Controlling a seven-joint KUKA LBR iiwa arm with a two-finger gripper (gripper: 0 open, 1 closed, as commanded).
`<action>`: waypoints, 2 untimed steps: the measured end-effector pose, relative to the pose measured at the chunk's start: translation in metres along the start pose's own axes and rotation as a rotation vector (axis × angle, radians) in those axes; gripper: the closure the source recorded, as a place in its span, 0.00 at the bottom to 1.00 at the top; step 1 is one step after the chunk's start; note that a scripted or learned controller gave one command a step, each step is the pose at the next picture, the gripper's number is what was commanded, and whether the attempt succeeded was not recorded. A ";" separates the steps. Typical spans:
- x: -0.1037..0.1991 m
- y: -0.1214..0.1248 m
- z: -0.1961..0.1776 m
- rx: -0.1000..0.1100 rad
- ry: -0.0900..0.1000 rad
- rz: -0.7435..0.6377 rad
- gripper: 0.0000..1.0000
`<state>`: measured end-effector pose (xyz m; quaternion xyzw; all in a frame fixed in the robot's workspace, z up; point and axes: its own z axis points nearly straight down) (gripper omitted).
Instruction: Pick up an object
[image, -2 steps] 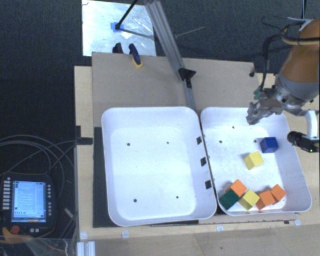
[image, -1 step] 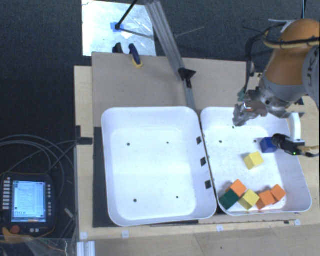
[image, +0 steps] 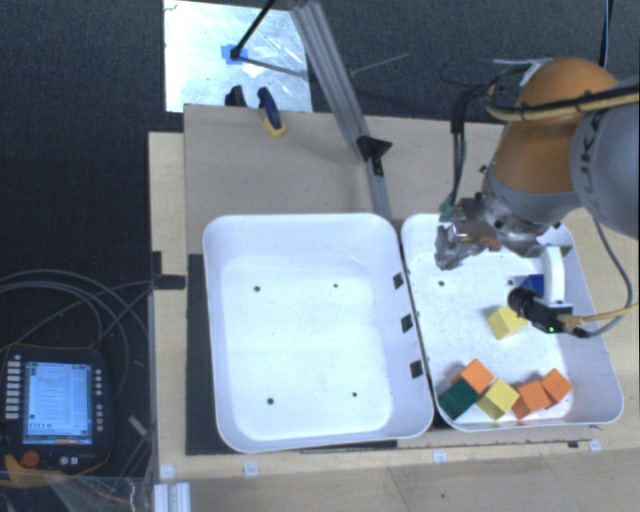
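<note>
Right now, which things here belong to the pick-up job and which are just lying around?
Job:
gripper
yellow block
orange blocks
green block
right bin

Lying about:
left bin
control pendant
clamps

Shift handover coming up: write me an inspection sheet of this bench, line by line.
Surface: tan bench bearing left bin and right bin side by side.
Job's things: yellow block alone; orange, green and yellow blocks clustered at the right bin's near edge.
Clutter: clamps at the bench's far edge.
Grippers: gripper over the right bin's far end, holding nothing visible.
Cables: loops on the floor.
Surroundings: teach pendant.
</note>
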<state>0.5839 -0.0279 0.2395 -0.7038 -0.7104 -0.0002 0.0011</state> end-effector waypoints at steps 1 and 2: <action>0.050 -0.020 -0.011 -0.002 0.001 -0.002 1.00; 0.095 -0.037 -0.002 -0.001 0.000 -0.001 1.00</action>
